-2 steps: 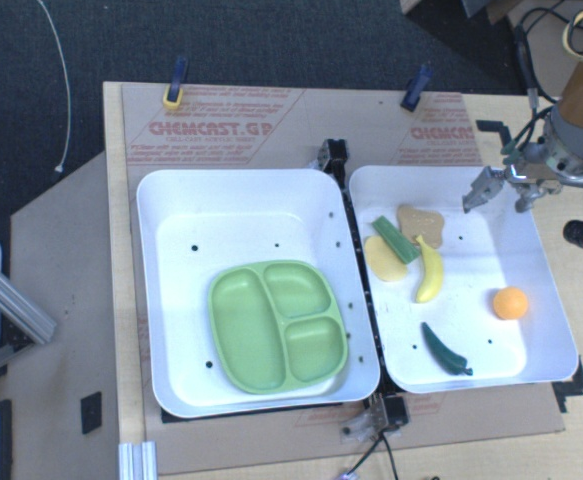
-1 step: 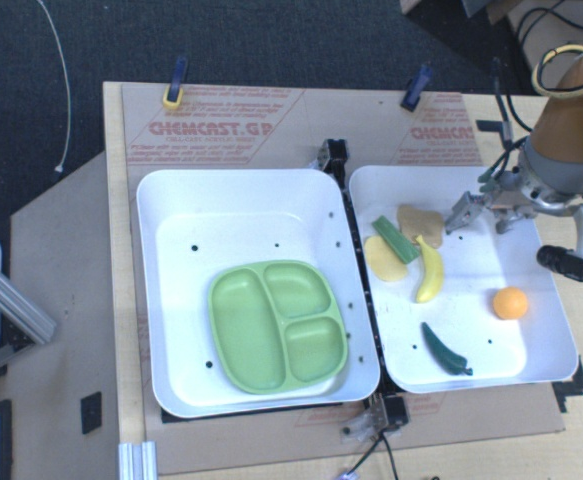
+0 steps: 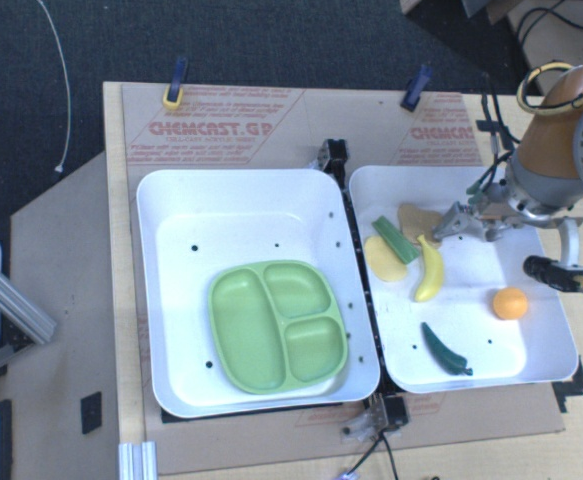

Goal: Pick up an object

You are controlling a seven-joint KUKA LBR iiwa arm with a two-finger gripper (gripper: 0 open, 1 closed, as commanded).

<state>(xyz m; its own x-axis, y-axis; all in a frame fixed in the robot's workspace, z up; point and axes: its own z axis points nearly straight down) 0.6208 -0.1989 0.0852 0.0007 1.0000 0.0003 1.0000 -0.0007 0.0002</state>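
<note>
We note the pickable things all lie in the right bin (image 3: pixel 546 363). We count six there: one banana (image 3: pixel 429 270), lying roughly lengthwise near the bin's middle; one pale yellow rounded piece (image 3: pixel 383 259) just left of it, near the bin's left wall; one light green stick (image 3: pixel 395 240) lying slantwise across the top of that pale piece, its lower end touching or nearly touching the banana; one tan flat piece (image 3: pixel 417 217) behind these, toward the far wall; one orange ball (image 3: pixel 510 303) alone on the right side, well apart from the banana; and one dark green pepper-like thing (image 3: pixel 444 350) near the front wall, lying slantwise.

The gripper (image 3: pixel 466 220) sits low over the far part of the right bin, just right of the tan piece and above the banana's upper end. We see nothing between its fingers. Whether they are spread or closed we cannot tell at this angle. The arm (image 3: pixel 556 143) enters from the right, its orange band visible above the grey wrist.

The left bin (image 3: pixel 161 268) holds one thing: a green divided plate (image 3: pixel 276 323) with three compartments, one long on the left and two smaller on the right. It lies flat toward the bin's front half.

Totals: two bins, touching along their inner edges. Two clips on the far edge of the board, one yellow-and-blue (image 3: pixel 175 83), one blue (image 3: pixel 416 88).
</note>
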